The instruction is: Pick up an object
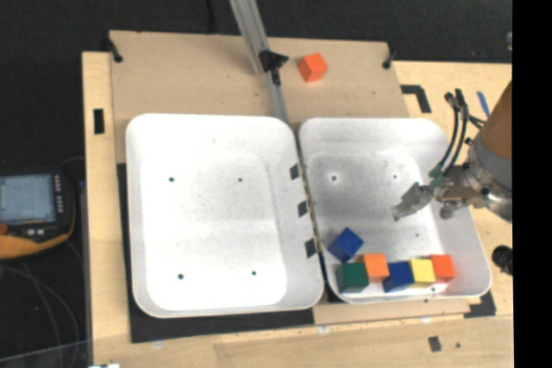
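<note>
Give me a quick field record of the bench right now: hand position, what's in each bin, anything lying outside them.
hand: over the right bin, above its middle right, nothing visibly between its fingers
right bin: blocks along the near edge: green block, orange block, blue block, yellow block, red-orange block; tilted blue block just behind them
left bin: no blocks seen
outside bins: orange cube on the board behind

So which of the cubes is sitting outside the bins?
The orange cube, alone on the brown board behind the right bin; the other cubes lie inside that bin.
</note>
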You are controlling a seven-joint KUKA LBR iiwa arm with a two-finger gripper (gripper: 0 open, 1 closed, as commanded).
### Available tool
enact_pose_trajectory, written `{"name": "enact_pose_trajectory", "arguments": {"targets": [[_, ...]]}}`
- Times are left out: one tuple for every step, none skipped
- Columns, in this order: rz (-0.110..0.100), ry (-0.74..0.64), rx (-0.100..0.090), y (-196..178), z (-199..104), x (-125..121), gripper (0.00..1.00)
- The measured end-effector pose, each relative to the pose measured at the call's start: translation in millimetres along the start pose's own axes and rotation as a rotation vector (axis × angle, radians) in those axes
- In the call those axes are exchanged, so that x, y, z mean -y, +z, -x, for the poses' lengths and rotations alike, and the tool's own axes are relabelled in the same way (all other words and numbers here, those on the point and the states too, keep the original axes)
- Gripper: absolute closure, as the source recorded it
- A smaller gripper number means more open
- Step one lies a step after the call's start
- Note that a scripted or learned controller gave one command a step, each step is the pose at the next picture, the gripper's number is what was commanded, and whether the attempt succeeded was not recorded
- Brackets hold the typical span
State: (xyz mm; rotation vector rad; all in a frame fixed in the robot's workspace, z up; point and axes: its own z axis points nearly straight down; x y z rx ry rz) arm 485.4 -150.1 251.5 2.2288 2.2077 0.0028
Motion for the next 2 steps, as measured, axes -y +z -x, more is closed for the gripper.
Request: {"name": "enact_pose_trajectory", "arguments": {"targets": [[-0.009, -0.007, -0.001, 152, 24, -50, 0.0], [-0.001, 0.002, 0.0, 137, 25, -52, 1.0]]}}
